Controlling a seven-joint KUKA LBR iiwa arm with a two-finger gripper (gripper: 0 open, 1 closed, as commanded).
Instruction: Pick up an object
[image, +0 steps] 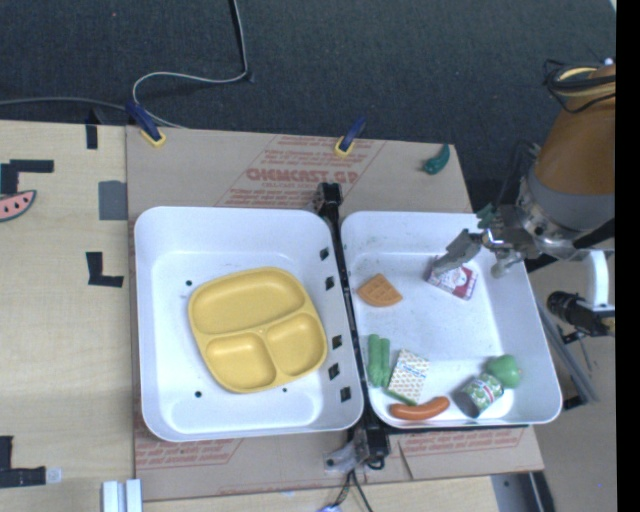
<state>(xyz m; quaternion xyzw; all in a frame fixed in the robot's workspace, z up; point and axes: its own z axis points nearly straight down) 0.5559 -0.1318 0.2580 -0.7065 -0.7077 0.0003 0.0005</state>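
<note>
Light wooden bench (60, 330), brown cardboard sheet (290, 170) with red lettering flat on it, two white bins side by side on the cardboard, left bin (160, 330), right bin (520, 330), black tape marks (100, 268) at left

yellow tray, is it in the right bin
No, the yellow tray lies in the left bin, while the right bin holds the small items.
</note>
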